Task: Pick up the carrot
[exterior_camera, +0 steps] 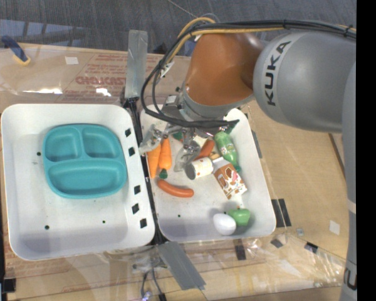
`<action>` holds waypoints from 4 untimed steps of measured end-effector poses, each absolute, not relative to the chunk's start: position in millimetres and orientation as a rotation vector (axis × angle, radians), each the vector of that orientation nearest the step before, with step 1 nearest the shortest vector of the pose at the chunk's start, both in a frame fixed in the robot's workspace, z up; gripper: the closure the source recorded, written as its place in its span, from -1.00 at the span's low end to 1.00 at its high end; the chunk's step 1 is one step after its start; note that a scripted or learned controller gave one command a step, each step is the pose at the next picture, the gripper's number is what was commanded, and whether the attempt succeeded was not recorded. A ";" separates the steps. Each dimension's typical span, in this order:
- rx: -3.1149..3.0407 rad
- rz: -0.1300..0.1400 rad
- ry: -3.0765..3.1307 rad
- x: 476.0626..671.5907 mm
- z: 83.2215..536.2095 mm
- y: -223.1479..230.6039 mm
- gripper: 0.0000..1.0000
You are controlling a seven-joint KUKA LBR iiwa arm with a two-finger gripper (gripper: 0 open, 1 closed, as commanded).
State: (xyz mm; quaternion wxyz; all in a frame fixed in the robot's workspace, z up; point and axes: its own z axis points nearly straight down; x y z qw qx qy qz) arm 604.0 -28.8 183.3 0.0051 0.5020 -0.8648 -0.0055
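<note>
The carrot (pixel 165 153) is orange with a small green tip at its near end. It lies lengthwise at the left side of the right bin (pixel 260 193), next to a second orange piece (pixel 153 162). My gripper (pixel 173 142) hangs low over the bin's far left part, under the orange wrist band. Its metal fingers (pixel 189 149) stand apart, one on each side of the carrot's far end. The gripper is open, and the carrot rests on the bin floor.
The right bin also holds a red sausage (pixel 175 190), a white can (pixel 201 167), a green bottle (pixel 225 147), a brown carton (pixel 230 182), a white egg (pixel 224 224) and a green piece (pixel 242 216). A teal divided plate (pixel 84 160) sits in the left bin (pixel 25 224).
</note>
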 end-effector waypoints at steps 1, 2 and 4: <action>1.992 -0.008 -2.428 584.6 91.0 -113.3 -1.00; 2.000 -0.017 -2.421 585.0 96.9 -110.0 1.00; 1.948 0.012 -2.472 642.7 315.6 -119.9 1.00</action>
